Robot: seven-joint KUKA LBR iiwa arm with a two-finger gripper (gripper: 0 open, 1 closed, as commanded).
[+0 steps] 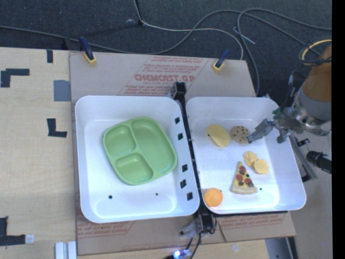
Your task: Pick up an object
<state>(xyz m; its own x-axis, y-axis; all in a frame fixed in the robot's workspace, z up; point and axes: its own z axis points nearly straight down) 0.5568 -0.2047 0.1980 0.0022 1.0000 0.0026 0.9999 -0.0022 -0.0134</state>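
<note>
The right bin (280, 198) holds a yellow oval food piece (218, 135), a brown cookie (240, 134), a small yellow lumpy piece (255, 162), a pizza slice (243, 179) and an orange (213, 197) in its near left corner. My gripper (268, 132) hangs over the bin's right side, its fingers spread open, one dark fingertip (254, 135) close beside the cookie. Nothing sits between the fingers.
The left bin (91, 198) bears a green divided plate (139, 150). A black clip strip (183, 139) runs along the seam between the bins. Cables lie on the dark floor behind the cardboard sheet (161, 72).
</note>
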